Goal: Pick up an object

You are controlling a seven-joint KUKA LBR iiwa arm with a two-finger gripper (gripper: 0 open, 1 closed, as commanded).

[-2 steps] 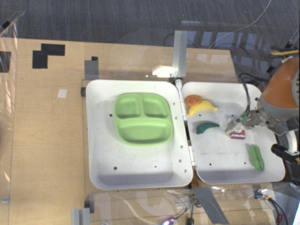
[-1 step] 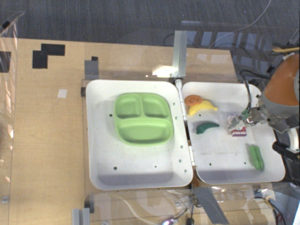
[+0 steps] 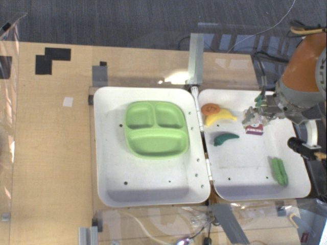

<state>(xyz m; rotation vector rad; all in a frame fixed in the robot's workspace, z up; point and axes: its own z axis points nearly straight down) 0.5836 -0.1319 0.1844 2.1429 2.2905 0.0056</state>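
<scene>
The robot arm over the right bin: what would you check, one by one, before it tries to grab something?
1. End effector over the right bin: ok.
2. Something to pick beneath it: ok, a small red-and-white item lies just below.
3. Item already held: cannot tell.
4. Neighbours apart from that item: ok, the banana and dark green piece lie off to its left.
5. Other picks within the bin: ok, orange piece and light green piece.
6. Left bin: ok, the green tray sits flat inside.
</scene>
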